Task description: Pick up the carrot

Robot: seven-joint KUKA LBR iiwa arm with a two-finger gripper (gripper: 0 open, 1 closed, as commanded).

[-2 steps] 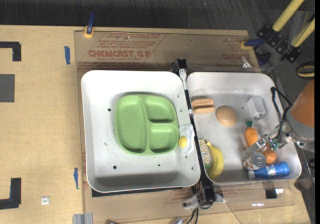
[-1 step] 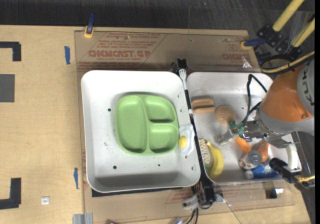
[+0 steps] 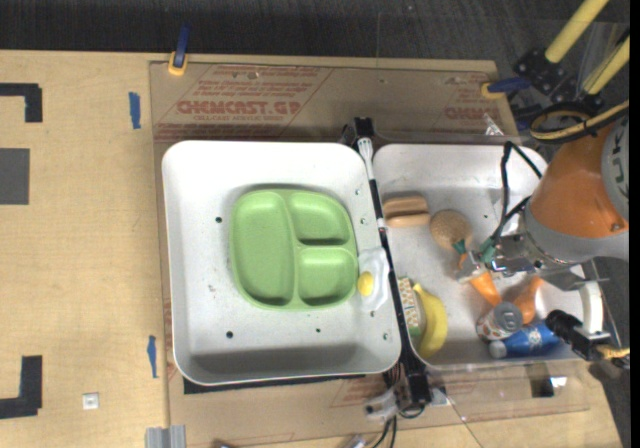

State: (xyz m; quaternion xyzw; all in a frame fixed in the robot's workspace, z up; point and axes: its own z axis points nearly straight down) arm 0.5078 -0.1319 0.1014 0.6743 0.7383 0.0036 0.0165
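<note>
The carrot [image 3: 484, 284] is a small orange piece lying in the right bin [image 3: 440, 168], toward its right side, with a bit of green just above its left end. My gripper [image 3: 497, 256] hangs directly over the carrot's upper end, below the arm's orange band [image 3: 575, 201]. The wrist hides the contact point, so I cannot tell whether the gripper touches the carrot. A second orange piece [image 3: 528, 296] lies just right of the carrot, partly under the gripper body.
The right bin also holds a tan bun [image 3: 405, 207], a brown round item [image 3: 449, 227], a banana [image 3: 433, 322], a red-and-silver can [image 3: 499, 320] and a blue bottle [image 3: 522, 340]. In the left bin [image 3: 200, 186] are a green divided plate [image 3: 295, 246] and a small yellow item [image 3: 366, 284].
</note>
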